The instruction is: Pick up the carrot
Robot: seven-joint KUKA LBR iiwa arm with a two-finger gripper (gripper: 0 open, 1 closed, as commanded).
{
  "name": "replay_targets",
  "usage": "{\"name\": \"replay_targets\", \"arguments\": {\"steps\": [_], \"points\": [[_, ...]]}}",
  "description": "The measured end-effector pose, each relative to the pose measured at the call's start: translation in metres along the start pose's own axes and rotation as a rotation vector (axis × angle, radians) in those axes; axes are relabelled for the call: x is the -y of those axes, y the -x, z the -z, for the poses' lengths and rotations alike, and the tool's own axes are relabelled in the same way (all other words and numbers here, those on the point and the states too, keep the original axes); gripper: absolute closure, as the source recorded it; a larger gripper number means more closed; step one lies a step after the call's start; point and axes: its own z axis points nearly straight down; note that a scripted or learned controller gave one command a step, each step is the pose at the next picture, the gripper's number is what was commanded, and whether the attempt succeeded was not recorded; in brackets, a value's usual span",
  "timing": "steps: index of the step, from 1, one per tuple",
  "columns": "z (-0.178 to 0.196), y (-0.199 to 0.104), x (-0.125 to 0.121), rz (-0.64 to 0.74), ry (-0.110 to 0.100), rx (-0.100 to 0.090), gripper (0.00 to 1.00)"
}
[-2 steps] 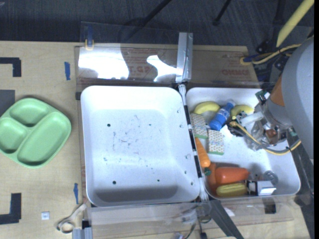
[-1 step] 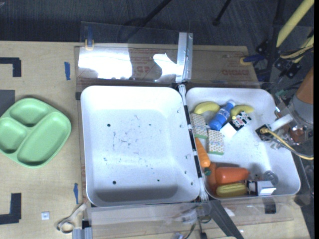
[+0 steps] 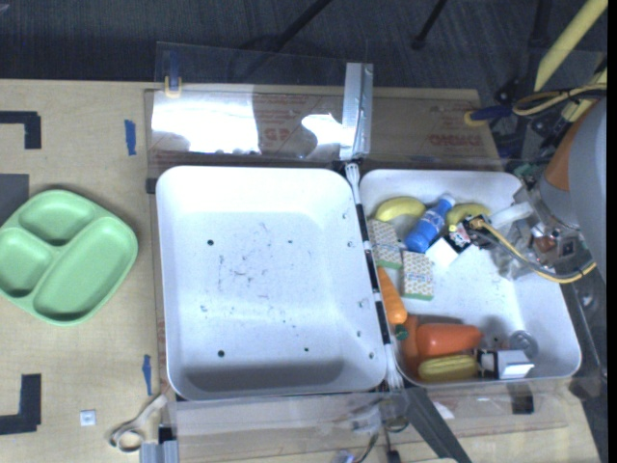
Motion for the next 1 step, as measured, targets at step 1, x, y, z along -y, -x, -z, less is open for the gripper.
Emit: {"name": "replay_targets", "arguments": {"steps": [1], "points": [[0.0079, -0.0003, 0.0027, 0.004, -0.003, 0.006, 1.0]]}}
